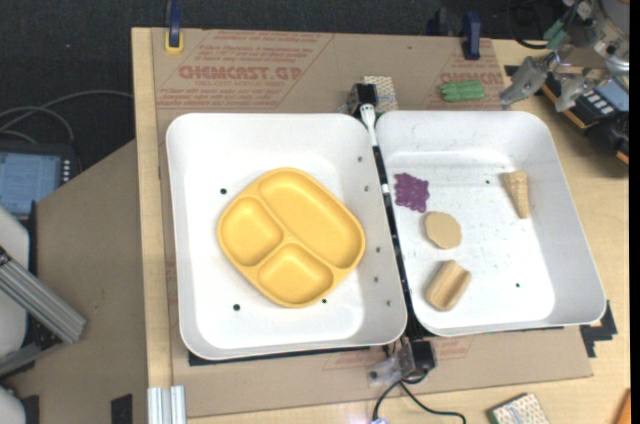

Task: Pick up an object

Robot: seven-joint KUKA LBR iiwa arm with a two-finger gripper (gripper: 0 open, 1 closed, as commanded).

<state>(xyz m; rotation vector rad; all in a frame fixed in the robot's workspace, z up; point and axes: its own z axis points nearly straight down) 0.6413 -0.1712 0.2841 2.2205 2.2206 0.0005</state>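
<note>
The right bin [560, 307] holds a purple bunch of grapes [410, 191], a round tan cookie [443, 231], a tan bread roll [447, 285] and a small cone [517, 193] near its right side. In the left bin [195, 312] lies a yellow divided plate [290, 236]. My gripper [528, 80] hangs at the far right, above the bench beyond the right bin's back right corner, well away from all the objects. Nothing shows in it.
A small green object [462, 92] lies on the cardboard board just behind the right bin. Blue clamps [470, 36] hold the board's back edge. A black bracket [366, 98] sits between the bins at the back. Cables and gear crowd the top right.
</note>
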